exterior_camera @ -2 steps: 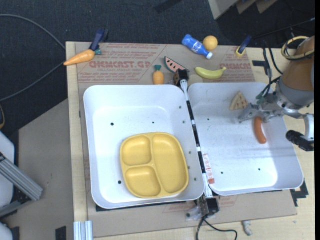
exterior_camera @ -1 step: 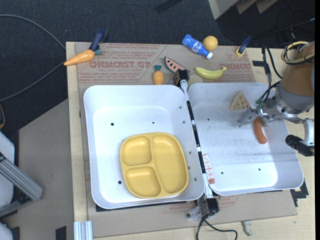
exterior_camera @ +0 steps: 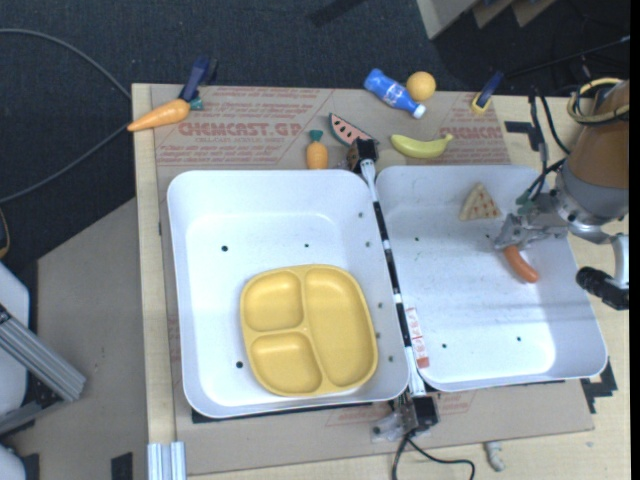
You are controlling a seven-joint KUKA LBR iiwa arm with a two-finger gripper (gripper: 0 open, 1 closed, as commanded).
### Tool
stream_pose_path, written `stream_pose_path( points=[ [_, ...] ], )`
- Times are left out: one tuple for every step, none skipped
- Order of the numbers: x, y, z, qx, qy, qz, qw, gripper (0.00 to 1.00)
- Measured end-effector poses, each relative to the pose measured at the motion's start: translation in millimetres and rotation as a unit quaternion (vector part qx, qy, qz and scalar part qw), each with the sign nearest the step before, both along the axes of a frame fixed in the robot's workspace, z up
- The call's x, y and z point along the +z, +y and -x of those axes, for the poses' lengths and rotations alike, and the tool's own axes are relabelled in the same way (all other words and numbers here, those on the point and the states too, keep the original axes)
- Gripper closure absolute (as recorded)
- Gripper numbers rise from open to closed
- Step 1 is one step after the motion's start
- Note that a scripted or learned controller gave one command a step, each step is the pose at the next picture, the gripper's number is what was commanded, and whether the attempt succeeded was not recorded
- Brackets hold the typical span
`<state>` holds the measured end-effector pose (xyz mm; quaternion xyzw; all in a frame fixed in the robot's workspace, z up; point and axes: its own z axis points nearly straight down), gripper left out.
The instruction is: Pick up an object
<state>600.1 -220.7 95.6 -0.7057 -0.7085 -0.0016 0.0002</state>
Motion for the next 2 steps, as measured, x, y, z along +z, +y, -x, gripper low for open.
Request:
stream_pose_path(
  points=[
    [-7.4,61.7,-66.6,-0.001,0.001,0.0007,1.0,1.0],
    [90.3,133.3,-1.9,-0.001,0.001,0.0007,1.0,1.0]
  ],
)
